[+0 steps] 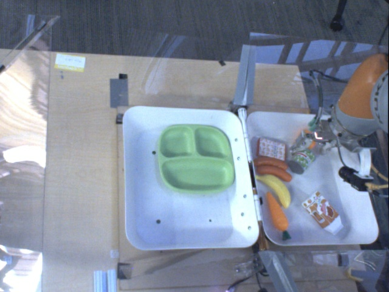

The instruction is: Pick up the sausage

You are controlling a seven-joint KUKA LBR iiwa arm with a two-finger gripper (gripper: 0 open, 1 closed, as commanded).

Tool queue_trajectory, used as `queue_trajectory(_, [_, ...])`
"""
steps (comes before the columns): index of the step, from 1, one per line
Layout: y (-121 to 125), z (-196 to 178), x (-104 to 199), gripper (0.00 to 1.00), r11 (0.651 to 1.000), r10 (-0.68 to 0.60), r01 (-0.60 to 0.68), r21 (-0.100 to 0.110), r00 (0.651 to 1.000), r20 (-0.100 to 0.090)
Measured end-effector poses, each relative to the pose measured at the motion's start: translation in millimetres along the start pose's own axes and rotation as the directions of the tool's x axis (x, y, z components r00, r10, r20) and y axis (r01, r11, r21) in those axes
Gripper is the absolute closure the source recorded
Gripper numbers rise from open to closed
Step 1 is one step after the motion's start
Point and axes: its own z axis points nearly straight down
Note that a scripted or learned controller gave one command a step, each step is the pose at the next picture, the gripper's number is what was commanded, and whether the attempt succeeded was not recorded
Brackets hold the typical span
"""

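Note:
The sausage (271, 162) is a reddish-brown link lying crosswise at the left side of the right bin (355, 227). A second, more orange link (278, 174) lies right below it. My gripper (302, 152) hangs low over the right bin, a short way right of the sausage and slightly above it in the view. The grey arm with its orange band (363, 96) comes in from the right. The blurred tip of the gripper hides whatever is under it.
In the right bin there are also a brown snack packet (271, 148), a banana (276, 189), a carrot (277, 213) and a small printed carton (321, 210). A green divided plate (196, 159) sits in the left bin (182, 224). A metal divider (249, 163) separates the bins.

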Motion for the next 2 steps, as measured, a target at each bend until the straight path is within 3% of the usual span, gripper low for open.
queue_trajectory(1, [-0.1, -10.4, -0.5, 1.0, 1.0, -0.001, 0.001, 0.003, 1.0, 0.001])
queue_trajectory(2, [1.9, -11.2, 0.4, 0.0, 1.0, -0.003, 0.003, -0.004, 1.0, 0.002])
